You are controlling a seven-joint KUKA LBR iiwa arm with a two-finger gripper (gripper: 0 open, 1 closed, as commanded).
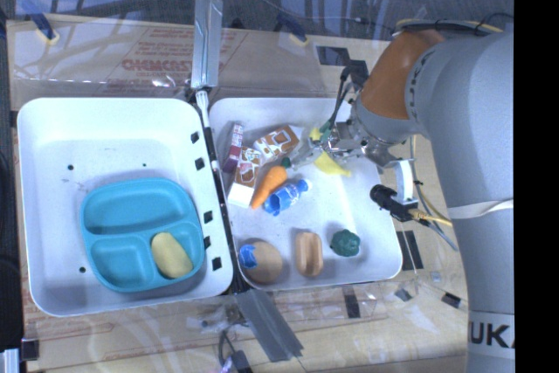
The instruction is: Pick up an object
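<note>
Objects: loose items lie in the right bin (371, 262); none can be picked out as the one being gone after.
Gripper (330, 144): low over the right bin's far right part, at the end of the grey arm (463, 113) with its orange band; it is small and cluttered, and whether it is spread or pressed together I cannot tell.
Yellow item (332, 163): just beside the gripper, on its near side; partly hidden by the gripper, shape hard to read, contact cannot be judged.
Snack packet (266, 148): left of the gripper, brown and white, print too small to read.
Carrot (269, 185): left of and nearer than the gripper, tilted, lying partly over the blue bottle (286, 196).
Dark slim item (234, 146): farther left, along the bin's left wall; identity unclear.
Green lump (346, 243): nearer than the gripper, well apart from it.
Bread roll (307, 252): nearer and slightly left.
Round tan item (262, 260): nearer and farther left, with a blue patch, close to the bin's near rim.
Left bin (52, 127): well left of the gripper; holds a blue divided tray (118, 214) with a yellow potato-like item (172, 254) in one compartment.
Surface (131, 57): covered by clear sheeting with glare.
</note>
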